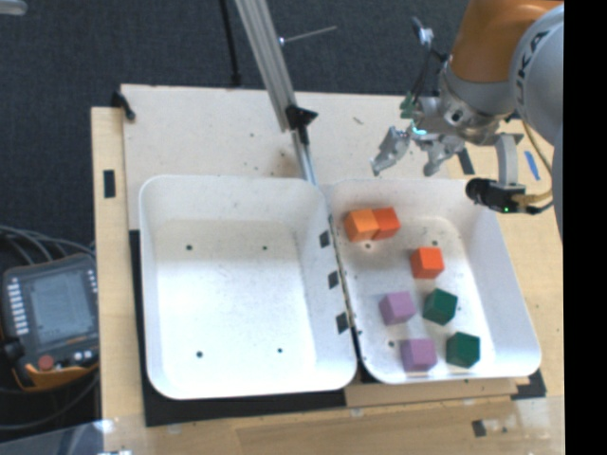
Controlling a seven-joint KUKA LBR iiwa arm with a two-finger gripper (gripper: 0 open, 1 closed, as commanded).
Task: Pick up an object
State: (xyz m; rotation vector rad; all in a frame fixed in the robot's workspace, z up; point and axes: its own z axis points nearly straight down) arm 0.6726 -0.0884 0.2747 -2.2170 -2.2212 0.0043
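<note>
- While the left bin [237,287] holds no blocks, the right bin [493,273] carries every one of them, seven by my count.
- Orange blocks: three. Two sit touching side by side near the bin's far left corner, the lighter orange block [360,224] on the left and the deeper orange block [385,221] on its right. A third orange block [427,262] lies apart from them, nearer the bin's middle.
- Purple blocks: two. The upper purple block [397,307] rests just beside a green one; the lower purple block [417,354] sits near the bin's front edge.
- Green blocks: two. The upper green block [440,306] lies just below the third orange block; the lower green block [463,349] sits beside the lower purple one, close to the front rim.
- Arm pose: the grey arm [503,36] with its orange band comes in from the upper right, its wrist bent down toward the desk [209,131].
- The pincer [413,154] hangs above the far rim of the right bin, apart from every block, and nothing sits between its fingers.
- Its two fingers appear spread apart, though they are small and somewhat blurred at this angle.
</note>
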